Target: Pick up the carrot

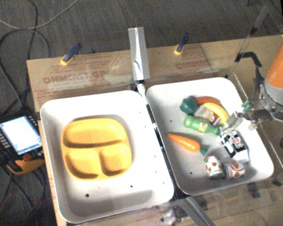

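Since the carrot is lying on its own near the left side of the right bin, with bare white floor around most of it, it looks like a pretty easy target compared to the rest of the junk in there. Everything else is bunched up toward the right: a green bottle tangled with a banana, and a couple of small cartons and cans down near the front corner. The arm is parked over the bin's right edge, well apart from the carrot, so I'd guess it hasn't committed to a reach yet. Its gripper is too cluttered to read, can't tell if it's apart or together. The left bin just has a yellow divided tray sitting in the middle, probably staged for sorting
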Controlling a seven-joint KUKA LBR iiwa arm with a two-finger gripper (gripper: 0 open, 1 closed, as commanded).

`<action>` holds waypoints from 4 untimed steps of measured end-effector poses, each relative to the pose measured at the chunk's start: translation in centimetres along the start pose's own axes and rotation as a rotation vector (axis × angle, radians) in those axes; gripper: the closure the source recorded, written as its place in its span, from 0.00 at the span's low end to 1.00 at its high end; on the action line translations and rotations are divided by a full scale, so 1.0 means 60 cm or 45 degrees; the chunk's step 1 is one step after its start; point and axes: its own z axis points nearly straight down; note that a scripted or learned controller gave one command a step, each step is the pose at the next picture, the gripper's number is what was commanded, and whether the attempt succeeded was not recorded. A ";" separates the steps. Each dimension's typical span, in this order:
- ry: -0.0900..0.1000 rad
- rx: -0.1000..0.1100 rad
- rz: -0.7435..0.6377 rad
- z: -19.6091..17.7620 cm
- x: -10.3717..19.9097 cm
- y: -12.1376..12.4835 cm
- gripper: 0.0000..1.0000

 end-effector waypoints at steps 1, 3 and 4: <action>-0.026 -0.049 -0.216 0.112 0.067 0.048 0.00; -0.049 -0.077 -0.265 0.129 0.157 0.048 0.00; -0.046 -0.064 -0.525 0.130 0.155 0.069 0.00</action>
